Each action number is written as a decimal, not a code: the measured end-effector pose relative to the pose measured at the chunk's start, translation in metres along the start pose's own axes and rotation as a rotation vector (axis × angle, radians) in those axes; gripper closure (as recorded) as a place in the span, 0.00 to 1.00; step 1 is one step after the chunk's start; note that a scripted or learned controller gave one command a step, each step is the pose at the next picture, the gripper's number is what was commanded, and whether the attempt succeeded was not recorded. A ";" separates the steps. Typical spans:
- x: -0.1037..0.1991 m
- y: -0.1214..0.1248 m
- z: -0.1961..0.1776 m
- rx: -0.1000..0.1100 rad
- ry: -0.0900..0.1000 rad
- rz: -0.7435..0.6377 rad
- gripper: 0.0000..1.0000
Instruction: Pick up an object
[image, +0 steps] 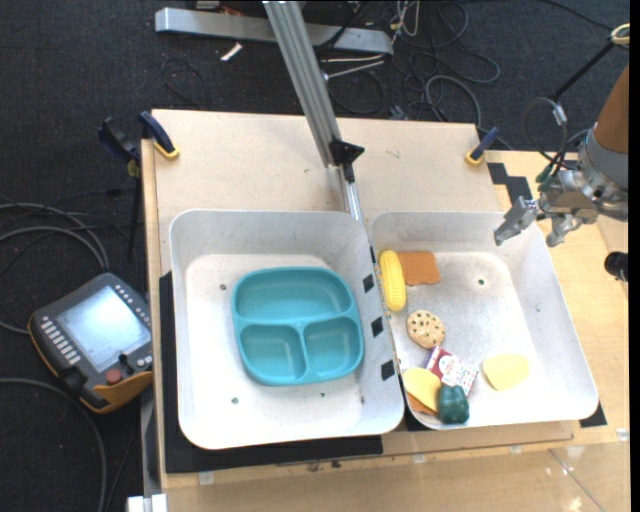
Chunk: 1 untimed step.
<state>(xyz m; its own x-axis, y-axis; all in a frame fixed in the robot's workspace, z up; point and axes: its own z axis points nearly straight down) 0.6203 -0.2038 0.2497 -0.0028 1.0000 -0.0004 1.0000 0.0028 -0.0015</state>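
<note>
The right bin (560, 300) serves as the landmark. In its near corner, against the divider, sits a green toy (453, 406), touching an orange-yellow wedge (422, 389) just to its left. Just behind them lies a small red-and-white packet (456, 371), and to the right of that, a yellow slice (506, 372) lies flat on the bin floor. A cookie (425, 327) rests a little farther back, near the divider. Behind it a corn cob (393, 279) lies along the divider, touching an orange slab (417, 268) on its right.

Left of the right bin, the left bin (200, 250) holds 1 teal tray (297, 325) with 3 compartments. A handheld pendant (95, 340) lies on the floor well left of both.

At the right bin's far right rim hangs the gripper (536, 224), its 2 fingers spread apart with nothing between them, well apart from every object in the bin. A metal pole (315, 90) slants up from the far end of the divider.
</note>
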 end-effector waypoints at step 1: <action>0.000 0.000 0.000 0.000 0.000 0.000 0.00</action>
<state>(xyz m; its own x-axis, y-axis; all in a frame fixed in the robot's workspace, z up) 0.6203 -0.2039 0.2497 -0.0026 1.0000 -0.0006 1.0000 0.0026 -0.0018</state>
